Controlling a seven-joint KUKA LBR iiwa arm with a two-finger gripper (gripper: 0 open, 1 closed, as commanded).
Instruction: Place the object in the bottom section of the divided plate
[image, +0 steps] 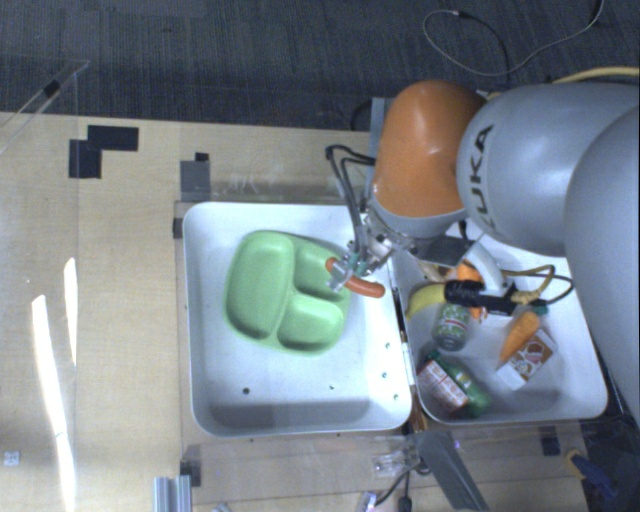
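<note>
A green divided plate (278, 290) lies in the left white bin (290, 400), with one long section on its left and two smaller sections on its right. My gripper (352, 266) hangs over the plate's right rim. A small orange-red sausage-shaped object (361, 287) lies just under the fingertips, at the plate's right edge. I cannot tell whether the fingers are closed on it or whether it rests on the bin floor.
The right bin (580, 400) holds a yellow banana (426, 297), a green can (453, 327), an orange carrot (520, 333), a small carton (528, 362) and a dark bottle (452, 388). The grey arm with its orange band (425, 150) looms over both bins' far edge.
</note>
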